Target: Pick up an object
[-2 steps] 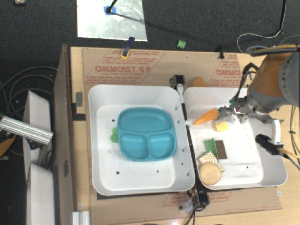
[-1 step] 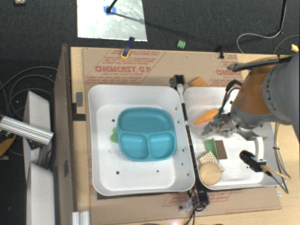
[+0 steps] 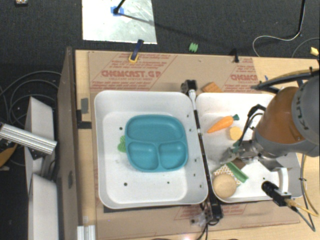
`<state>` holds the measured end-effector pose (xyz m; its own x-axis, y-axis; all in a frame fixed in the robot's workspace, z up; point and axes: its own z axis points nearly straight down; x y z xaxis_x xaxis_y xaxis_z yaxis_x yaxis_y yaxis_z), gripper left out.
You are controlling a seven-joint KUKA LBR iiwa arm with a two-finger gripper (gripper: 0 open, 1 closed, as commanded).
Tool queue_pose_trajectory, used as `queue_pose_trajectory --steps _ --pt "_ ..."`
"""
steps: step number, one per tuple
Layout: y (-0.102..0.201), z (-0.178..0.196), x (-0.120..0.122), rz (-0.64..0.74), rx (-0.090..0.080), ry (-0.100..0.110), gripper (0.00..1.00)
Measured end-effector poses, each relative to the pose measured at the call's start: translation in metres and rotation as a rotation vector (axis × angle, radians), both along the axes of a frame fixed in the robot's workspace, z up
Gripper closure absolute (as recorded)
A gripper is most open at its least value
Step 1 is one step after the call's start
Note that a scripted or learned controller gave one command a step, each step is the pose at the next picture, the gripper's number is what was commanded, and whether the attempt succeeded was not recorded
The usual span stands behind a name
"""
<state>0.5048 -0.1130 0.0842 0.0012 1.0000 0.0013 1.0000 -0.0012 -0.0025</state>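
In the right bin (image 3: 215,103) lie an orange carrot (image 3: 220,124), a small yellow piece (image 3: 235,133), a round tan bun (image 3: 224,186) and a green object (image 3: 238,174) beside a brown one (image 3: 238,163). My gripper (image 3: 235,153) is low in this bin, just above the green and brown objects and below the yellow piece. The arm's orange band (image 3: 279,118) and grey wrist cover the bin's right part. I cannot make out anything between the fingers.
The left bin (image 3: 107,134) holds a blue divided tray (image 3: 155,142) with a small green thing (image 3: 121,144) poking out at its left edge. A black divider rail (image 3: 198,134) runs between the bins. Cables lie around the bench.
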Motion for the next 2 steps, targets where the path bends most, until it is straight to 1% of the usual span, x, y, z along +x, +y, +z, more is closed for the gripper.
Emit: queue_pose_trajectory --steps 1,2 --pt "0.001 0.011 0.004 0.003 0.000 -0.007 1.00" --pt "0.078 0.106 0.060 0.016 0.001 -0.017 1.00"
